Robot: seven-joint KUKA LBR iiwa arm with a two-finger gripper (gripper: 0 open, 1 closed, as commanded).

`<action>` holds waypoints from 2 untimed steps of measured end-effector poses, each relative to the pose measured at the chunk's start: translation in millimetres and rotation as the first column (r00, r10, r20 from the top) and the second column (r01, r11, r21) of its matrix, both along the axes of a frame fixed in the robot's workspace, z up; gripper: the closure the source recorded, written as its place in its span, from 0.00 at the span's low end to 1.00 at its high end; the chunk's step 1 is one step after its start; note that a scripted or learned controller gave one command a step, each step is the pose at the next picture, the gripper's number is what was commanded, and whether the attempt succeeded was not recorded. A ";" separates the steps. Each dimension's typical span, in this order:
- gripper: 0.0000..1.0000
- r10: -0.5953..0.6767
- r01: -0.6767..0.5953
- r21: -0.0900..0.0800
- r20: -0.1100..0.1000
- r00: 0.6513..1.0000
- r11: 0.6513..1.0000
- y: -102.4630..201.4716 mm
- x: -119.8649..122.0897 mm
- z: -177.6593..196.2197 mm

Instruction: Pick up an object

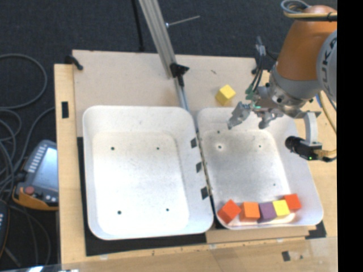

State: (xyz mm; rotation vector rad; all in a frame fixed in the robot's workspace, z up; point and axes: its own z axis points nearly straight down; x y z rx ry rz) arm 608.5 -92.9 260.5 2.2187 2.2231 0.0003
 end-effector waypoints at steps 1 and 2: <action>0.00 -0.004 0.004 0.002 -0.007 1.000 1.000 26.6 -123.3 -65.3; 0.00 0.007 -0.007 0.003 0.001 1.000 1.000 111.8 -84.3 -64.1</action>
